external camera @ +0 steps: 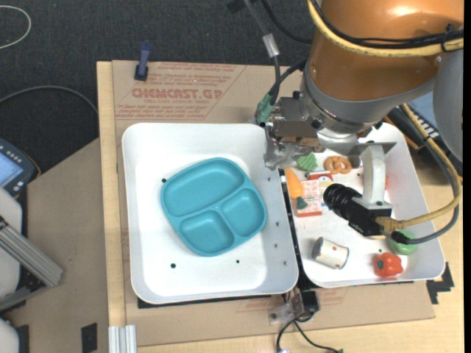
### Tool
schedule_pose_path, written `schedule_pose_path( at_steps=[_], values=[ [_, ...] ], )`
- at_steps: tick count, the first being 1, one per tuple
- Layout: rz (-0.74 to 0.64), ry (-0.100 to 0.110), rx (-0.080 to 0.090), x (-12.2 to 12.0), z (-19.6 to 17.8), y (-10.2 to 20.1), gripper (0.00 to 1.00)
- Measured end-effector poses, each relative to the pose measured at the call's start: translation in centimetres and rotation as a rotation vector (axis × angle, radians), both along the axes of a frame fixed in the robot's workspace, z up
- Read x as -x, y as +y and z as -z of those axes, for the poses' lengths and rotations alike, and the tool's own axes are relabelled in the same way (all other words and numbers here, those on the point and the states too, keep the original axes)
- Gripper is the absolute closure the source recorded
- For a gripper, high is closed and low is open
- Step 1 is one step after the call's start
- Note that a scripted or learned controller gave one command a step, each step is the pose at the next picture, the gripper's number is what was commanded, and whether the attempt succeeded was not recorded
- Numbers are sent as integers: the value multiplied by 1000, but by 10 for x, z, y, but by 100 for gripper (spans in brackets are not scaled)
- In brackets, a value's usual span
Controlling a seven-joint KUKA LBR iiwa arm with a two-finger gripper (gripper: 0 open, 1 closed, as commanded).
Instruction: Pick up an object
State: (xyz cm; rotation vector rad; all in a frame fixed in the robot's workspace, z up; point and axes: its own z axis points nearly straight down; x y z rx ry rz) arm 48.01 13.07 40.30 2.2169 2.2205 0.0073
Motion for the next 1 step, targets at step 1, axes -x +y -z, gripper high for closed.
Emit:
schedule_pose_path(
  at_steps=[1],
  values=[
    [2,10,2,-69,82,26,100]
  ],
)
